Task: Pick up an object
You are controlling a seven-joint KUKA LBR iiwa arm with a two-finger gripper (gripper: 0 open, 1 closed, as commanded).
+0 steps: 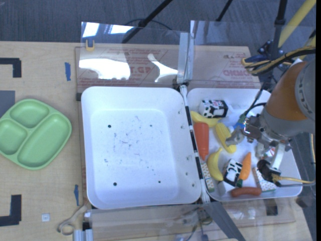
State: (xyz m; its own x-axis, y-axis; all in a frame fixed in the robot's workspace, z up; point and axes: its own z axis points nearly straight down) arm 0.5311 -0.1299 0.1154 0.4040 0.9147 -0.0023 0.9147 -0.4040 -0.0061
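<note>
Camera view: the gripper (pixel 249 130) hangs low over the right bin (pixel 235 95), just beside a yellow banana (pixel 223 135). I cannot tell whether it is parted or closed. I judge nothing lifted yet, so the 1 pick remains. A carrot (pixel 201 138) and a cow toy (pixel 213 108) lie nearby in that bin.

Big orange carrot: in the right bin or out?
In. The big orange carrot lies flat inside the right bin, close along its left wall, with a yellow piece beside it.
</note>
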